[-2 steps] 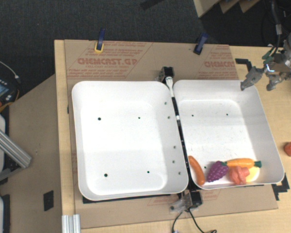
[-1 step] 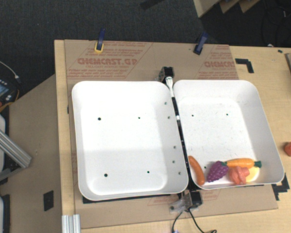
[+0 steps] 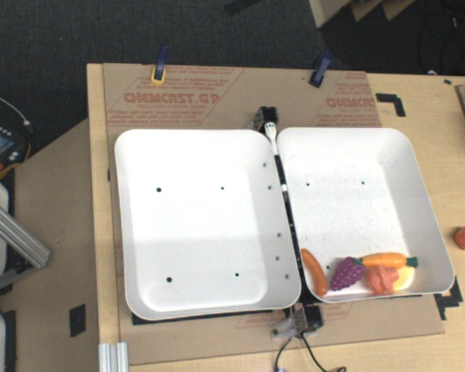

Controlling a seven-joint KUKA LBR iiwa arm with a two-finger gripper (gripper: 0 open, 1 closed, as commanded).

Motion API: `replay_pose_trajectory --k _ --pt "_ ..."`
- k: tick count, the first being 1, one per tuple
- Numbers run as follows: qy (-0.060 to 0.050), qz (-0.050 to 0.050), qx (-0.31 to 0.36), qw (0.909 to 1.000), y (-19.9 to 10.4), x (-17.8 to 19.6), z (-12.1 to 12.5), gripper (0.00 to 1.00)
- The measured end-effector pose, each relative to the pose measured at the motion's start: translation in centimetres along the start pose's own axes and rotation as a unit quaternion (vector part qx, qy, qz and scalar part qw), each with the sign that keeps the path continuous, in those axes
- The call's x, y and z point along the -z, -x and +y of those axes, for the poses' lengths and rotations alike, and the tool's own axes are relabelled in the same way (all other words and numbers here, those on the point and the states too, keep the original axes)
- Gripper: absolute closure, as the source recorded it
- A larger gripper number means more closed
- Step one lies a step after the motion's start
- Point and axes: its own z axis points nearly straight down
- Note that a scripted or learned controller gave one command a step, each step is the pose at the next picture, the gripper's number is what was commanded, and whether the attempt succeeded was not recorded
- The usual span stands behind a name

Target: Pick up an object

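Note:
Several toy foods lie along the near edge of the right bin [image 3: 356, 169]. An orange sausage-like piece [image 3: 314, 272] rests against the bin's near left wall. Beside it sits a purple bunch of grapes [image 3: 346, 273]. A carrot with a green top [image 3: 388, 260] lies over a red-pink piece [image 3: 380, 279] and a pale yellow piece [image 3: 404, 280].
The left bin [image 3: 198, 215] sits beside the right one on a brown cardboard sheet [image 3: 217, 91]. Two blue clamps [image 3: 160, 64] [image 3: 321, 68] hold the sheet's far edge. A small orange thing [image 3: 463, 238] lies on the bench at the right edge.

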Motion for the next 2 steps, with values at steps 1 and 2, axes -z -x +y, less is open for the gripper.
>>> replay_pose_trajectory --k 1,2 --pt "-0.004 0.002 0.001 1.0000 -0.1 -0.2 -3.7 0.00" --pt "-0.009 0.004 0.001 1.0000 -0.2 -10.4 -3.6 0.00"
